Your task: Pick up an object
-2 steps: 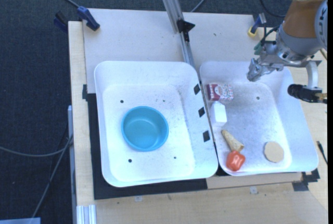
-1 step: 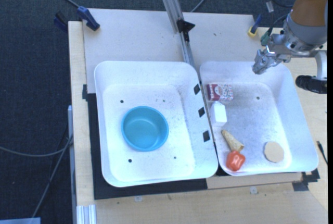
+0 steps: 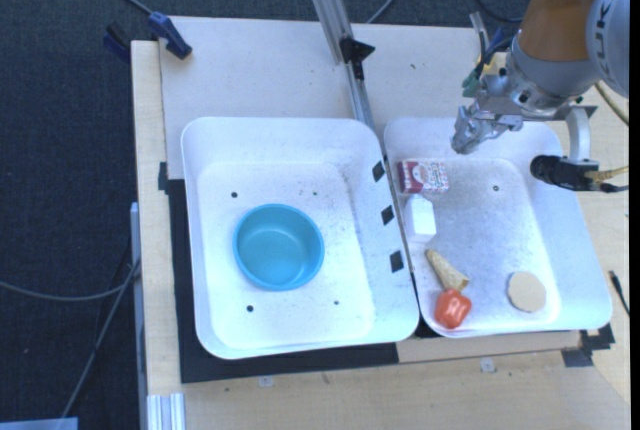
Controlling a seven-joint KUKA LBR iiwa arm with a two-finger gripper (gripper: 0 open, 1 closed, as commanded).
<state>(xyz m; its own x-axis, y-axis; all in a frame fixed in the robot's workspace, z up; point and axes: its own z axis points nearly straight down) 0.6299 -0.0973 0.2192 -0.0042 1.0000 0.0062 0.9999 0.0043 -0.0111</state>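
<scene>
My gripper (image 3: 468, 140) hangs over the far edge of the right bin (image 3: 560, 218), above and to the right of a small red and white carton (image 3: 423, 177). Nothing shows between its fingers. Below the carton lies a white block (image 3: 421, 217). Near the bin's front edge sit an ice cream cone (image 3: 447, 269), a red pepper (image 3: 452, 308) and a round tan cookie (image 3: 527, 292). A blue bowl (image 3: 279, 246) rests in the left bin (image 3: 215, 158).
A metal pole (image 3: 330, 8) slants down from the top to the gap between the bins. A blue clamp (image 3: 168, 34) grips the bench's far left corner. Cables trail over the dark floor at left and top.
</scene>
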